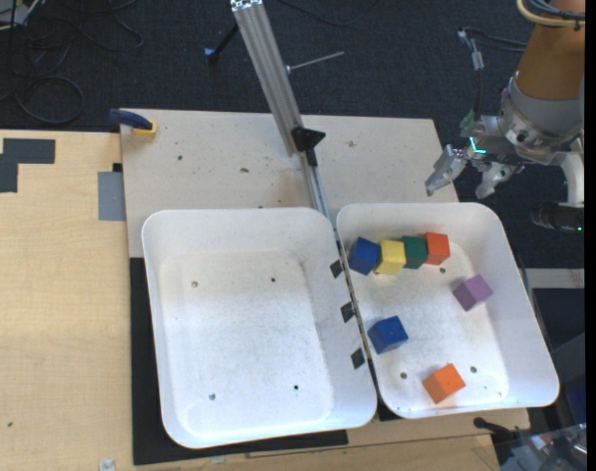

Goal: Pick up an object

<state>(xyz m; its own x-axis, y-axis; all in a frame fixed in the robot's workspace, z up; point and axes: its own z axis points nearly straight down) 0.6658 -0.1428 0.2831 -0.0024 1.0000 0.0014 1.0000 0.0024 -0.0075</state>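
The right bin [518,292] holds several small blocks. A blue block [364,255], a yellow block [391,255], a green block [414,250] and an orange-red block [436,247] sit in a row near its back wall. A purple block [471,290] lies toward the right side, a second blue block [387,334] near the left wall, and an orange block [443,383] near the front. My gripper [466,177] hangs above the bench just behind the right bin's back rim, fingers spread open, with nothing between them.
The left bin [180,263] stands beside the right one, with small black clips along the shared divider. A slanted aluminium rail [274,77] rises behind the bins. A blue-and-yellow item [134,122] lies at the bench's back left corner. Cables cover the dark floor behind.
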